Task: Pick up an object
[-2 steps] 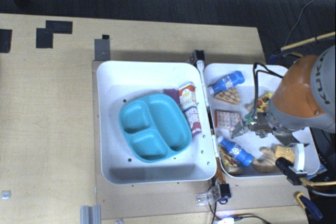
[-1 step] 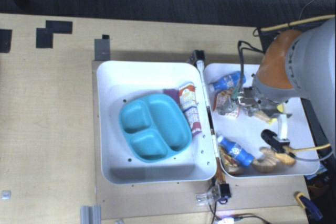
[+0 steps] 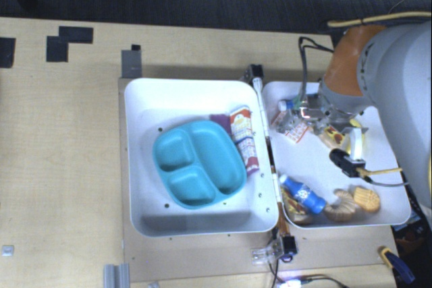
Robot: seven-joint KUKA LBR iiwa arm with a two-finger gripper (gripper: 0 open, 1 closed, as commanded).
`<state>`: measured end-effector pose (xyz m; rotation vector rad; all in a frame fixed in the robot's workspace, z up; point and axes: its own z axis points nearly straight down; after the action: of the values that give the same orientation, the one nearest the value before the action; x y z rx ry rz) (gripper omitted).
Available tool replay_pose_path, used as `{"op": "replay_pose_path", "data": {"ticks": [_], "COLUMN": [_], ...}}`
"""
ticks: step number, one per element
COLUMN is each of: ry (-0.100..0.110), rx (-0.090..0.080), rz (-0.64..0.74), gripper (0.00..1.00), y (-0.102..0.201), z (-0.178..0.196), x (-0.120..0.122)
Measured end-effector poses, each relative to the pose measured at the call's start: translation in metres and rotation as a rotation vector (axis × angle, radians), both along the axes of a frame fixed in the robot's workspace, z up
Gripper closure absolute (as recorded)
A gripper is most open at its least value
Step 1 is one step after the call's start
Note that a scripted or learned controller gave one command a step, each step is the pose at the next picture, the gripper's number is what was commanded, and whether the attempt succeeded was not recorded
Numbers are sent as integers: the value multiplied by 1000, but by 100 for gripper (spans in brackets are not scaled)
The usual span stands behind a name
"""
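Note:
My gripper [image 3: 312, 112] hangs over the far part of the right bin [image 3: 391, 165], under the orange-banded wrist. Just left of it, and close to it, lies a crinkled clear and red packet [image 3: 288, 125]. A small yellowish item [image 3: 331, 137] lies just right of the gripper. Near the front of that bin are a blue bottle [image 3: 304, 194], a tan lump [image 3: 343, 205] and a yellow waffle-like piece [image 3: 367, 197]. No object is seen lifted off the bin floor.
The left bin [image 3: 145, 111] holds a blue divided plate [image 3: 199, 162], a red and white tube [image 3: 244, 139] along its right wall, and a purple item [image 3: 219, 121] behind the plate. The arm's bulk covers the right bin's far right side.

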<state>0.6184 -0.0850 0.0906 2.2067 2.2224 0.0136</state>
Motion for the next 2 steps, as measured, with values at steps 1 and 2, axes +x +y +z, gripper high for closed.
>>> {"op": "replay_pose_path", "data": {"ticks": [1,2], "ry": [-7,9], "rx": [-6,1], "rz": [7,0], "gripper": [100,100], "y": [-2,76], "z": [14,95], "x": [2,47]}}
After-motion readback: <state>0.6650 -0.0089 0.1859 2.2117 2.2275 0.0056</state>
